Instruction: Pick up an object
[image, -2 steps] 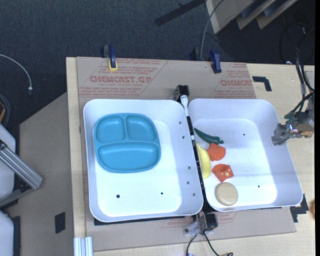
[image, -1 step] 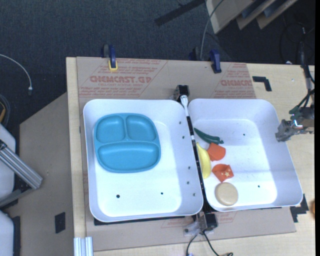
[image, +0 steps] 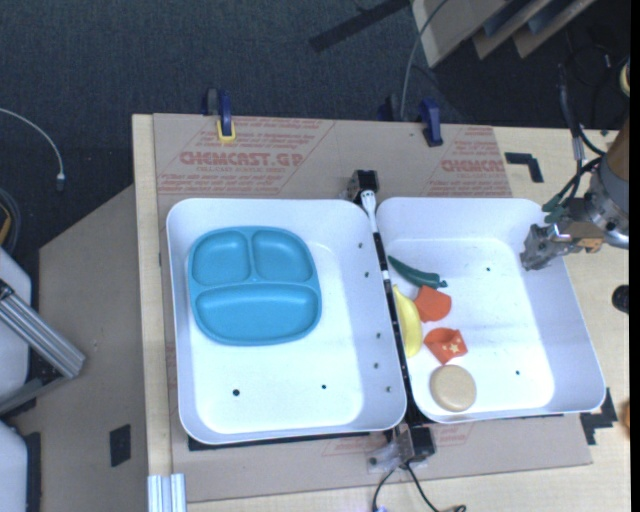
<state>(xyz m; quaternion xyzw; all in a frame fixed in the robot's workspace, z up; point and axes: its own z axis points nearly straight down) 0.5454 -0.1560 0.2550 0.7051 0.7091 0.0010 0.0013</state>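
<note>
Entry: I log the gripper (image: 541, 247) at the right bin's (image: 500, 222) far right edge, grip state untellable; strawberry (image: 446, 344) lies toward the bin's left, nearer me.

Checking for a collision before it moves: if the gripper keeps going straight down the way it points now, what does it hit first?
Most likely the bare white floor of the right bin, near its right wall. The gripper hangs there, well away from the food pieces on the bin's left side. Height above the bin is hard to judge from this slanted view.
</note>
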